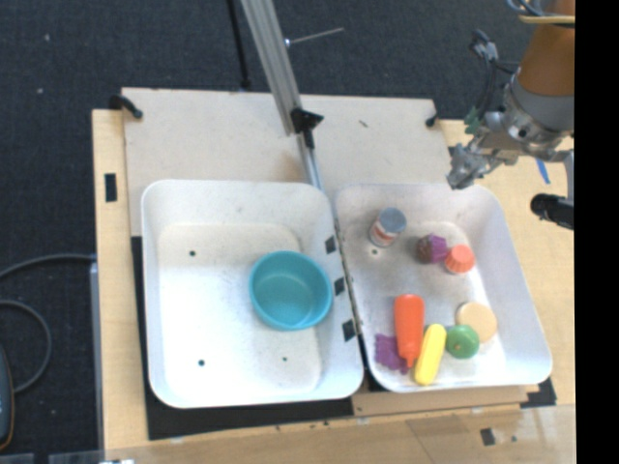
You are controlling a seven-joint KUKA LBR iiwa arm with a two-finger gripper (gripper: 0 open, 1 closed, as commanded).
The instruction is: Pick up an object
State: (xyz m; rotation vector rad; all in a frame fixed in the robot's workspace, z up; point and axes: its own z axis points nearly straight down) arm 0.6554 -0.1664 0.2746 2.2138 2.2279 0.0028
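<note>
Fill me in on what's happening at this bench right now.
The arm's gripper sits over the far right corner of the right bin, holding nothing visible. That bin holds small toys: an orange cylinder, a yellow piece, a green ball. A blue bowl sits in the left bin.

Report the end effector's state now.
End effector: above the right bin's far corner, nothing seen in it; open or closed cannot be told.

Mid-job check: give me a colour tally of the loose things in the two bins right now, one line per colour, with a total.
Blue/teal: 1, the bowl
Grey: 1, the small can
Purple: 2, the dark piece and the flat piece
Orange: 2, the round one and the long one
Yellow: 1
Green: 1
Tan: 1
Total: 9
</note>
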